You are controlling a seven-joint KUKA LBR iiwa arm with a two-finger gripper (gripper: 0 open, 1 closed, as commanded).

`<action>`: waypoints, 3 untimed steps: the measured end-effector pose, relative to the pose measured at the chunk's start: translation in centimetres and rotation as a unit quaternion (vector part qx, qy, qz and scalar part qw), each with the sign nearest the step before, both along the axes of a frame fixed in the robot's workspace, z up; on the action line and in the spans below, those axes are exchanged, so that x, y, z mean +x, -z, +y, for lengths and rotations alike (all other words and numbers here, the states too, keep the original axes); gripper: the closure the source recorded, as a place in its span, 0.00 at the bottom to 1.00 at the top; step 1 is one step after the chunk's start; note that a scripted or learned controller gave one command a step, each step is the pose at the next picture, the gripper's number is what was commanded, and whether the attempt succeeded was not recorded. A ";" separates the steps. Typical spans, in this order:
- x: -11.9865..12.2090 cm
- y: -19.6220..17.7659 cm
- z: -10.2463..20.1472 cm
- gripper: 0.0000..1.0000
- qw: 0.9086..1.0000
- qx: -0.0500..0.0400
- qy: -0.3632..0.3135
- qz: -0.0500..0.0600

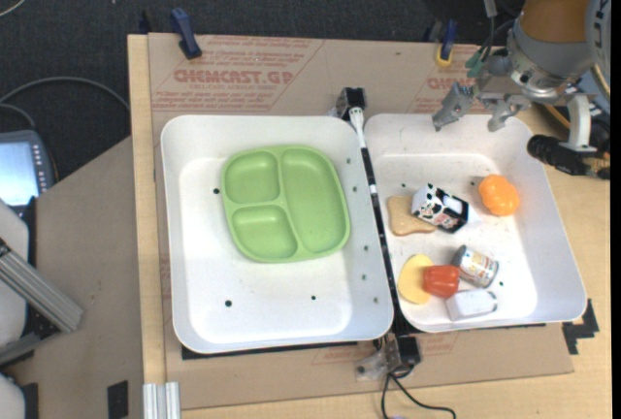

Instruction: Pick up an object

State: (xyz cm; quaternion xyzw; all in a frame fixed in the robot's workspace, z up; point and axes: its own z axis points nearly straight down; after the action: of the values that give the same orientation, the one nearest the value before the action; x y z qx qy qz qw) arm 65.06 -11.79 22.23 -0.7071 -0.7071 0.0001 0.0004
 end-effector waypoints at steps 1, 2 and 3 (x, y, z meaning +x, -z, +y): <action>-5.5 8.9 -0.1 0.00 1.000 0.001 0.001 0.006; -9.1 13.8 2.4 0.00 1.000 0.000 0.002 -0.002; -14.1 3.2 10.2 0.00 1.000 0.002 -0.004 -0.004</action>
State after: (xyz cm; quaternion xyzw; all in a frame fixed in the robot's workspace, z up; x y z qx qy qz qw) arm 50.94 -1.57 19.06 -0.7044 -0.7098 -0.0036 -0.0010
